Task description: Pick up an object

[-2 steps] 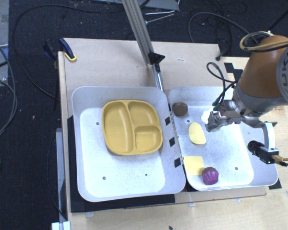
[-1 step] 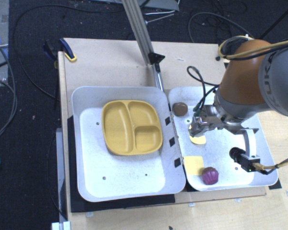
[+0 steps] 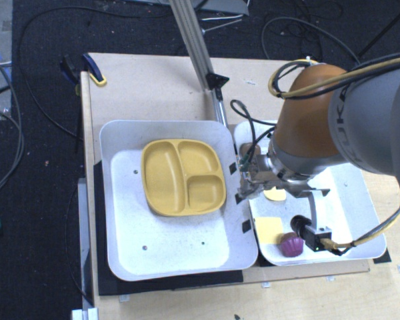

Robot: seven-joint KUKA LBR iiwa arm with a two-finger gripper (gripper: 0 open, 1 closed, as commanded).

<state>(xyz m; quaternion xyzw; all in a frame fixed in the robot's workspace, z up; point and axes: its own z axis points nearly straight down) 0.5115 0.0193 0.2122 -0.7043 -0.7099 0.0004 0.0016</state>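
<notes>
Pale wooden counter (image 3: 153, 85) is sitting on dark cable-strewn floor (image 3: 33, 59), bearing white bins; pincer (image 3: 253, 179) state: cannot tell; no legible writing.

clamp (image 3: 93, 71) blue and yellow, sitting at the bench's (image 3: 147, 85) far left corner | metal pole (image 3: 193, 35) slanting up the back | black cables (image 3: 33, 65) all over the floor

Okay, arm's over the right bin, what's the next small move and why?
Probably shift toward the purple object and lower: it lies apart from the end effector, with the yellow block between them. Whether anything is gripped can't be told.
</notes>
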